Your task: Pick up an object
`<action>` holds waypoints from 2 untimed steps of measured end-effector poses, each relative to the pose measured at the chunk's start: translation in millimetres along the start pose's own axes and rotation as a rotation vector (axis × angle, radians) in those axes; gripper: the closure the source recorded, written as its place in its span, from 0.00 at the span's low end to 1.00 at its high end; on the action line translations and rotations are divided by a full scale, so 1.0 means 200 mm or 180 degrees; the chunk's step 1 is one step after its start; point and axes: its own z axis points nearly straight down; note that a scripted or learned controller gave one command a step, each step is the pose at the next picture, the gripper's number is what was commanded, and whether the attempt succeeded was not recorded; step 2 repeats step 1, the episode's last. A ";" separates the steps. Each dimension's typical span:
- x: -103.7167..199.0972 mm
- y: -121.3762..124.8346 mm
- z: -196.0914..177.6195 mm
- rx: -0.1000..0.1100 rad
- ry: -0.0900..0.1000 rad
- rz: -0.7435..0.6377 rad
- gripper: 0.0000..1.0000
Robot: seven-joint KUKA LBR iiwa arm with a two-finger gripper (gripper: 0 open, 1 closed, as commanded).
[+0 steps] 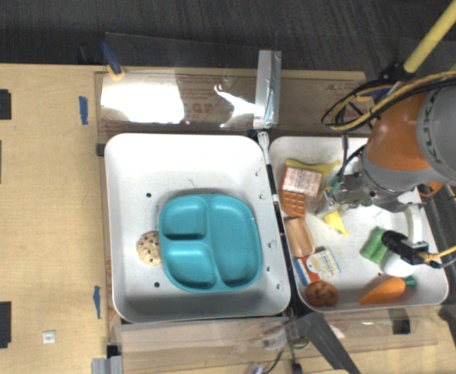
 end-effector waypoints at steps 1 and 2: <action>0.32 0.21 -0.42 -0.0002 0.0008 0.0347 1.00; 0.32 0.21 -0.42 -0.0002 0.0008 0.0347 1.00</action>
